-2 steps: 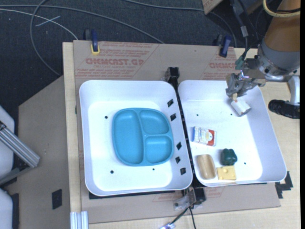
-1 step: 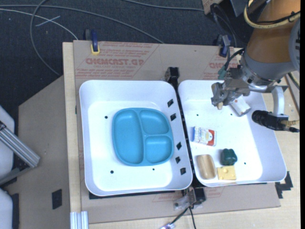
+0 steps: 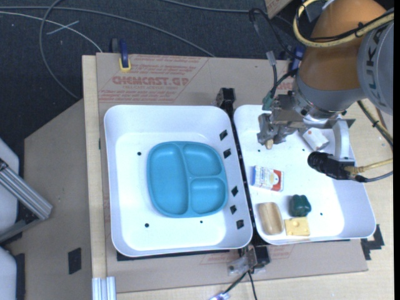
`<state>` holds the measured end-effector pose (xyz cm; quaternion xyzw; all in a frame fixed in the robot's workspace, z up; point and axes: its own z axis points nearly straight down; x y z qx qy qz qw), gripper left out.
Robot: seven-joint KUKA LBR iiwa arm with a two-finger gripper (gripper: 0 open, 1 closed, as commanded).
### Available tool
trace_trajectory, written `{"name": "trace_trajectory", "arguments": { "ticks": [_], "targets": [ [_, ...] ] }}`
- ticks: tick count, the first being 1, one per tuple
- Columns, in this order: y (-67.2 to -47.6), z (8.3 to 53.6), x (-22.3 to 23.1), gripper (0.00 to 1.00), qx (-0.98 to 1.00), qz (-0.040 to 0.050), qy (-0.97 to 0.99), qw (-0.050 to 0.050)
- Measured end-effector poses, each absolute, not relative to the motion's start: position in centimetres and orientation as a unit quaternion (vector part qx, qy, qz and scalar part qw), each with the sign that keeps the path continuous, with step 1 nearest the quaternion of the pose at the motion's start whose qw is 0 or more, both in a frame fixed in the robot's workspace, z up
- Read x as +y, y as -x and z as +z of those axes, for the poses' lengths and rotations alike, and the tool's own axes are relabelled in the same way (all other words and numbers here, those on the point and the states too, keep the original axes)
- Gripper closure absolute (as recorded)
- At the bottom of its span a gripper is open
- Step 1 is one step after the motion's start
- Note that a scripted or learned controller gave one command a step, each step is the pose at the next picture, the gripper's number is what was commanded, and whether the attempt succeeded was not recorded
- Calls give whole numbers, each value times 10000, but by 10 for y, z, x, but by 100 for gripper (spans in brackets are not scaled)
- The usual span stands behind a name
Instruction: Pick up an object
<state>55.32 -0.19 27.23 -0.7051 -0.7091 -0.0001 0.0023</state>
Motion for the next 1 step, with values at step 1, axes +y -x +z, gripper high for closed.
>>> {"name": "trace_trajectory", "arguments": {
  "ticks": [1],
  "targets": [
    [-541, 268, 57, 100, -7095, 1, 7047, 25]
  ]
}}
